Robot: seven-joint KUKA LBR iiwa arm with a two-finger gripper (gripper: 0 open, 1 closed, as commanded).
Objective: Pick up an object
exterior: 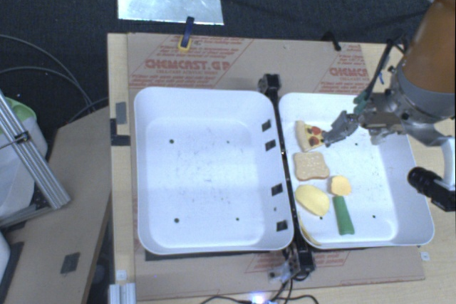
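Several toy foods lie along the left side of the right bin [385,174]. They are a pizza slice [306,135], a slice of bread [311,166], a yellow lump [313,200], a smaller yellow piece [340,186] and a green stick [344,215]. My gripper [336,132] reaches in from the right, low over the bin. Its tip is right beside the pizza slice's right edge, above the bread. Whether it touches the pizza slice is unclear.
The left bin [206,167] sits beside the right one, with black clips [271,146] along the shared wall. Both rest on a cardboard sheet [235,60]. A black cylinder [431,187] overhangs the right bin's right rim.
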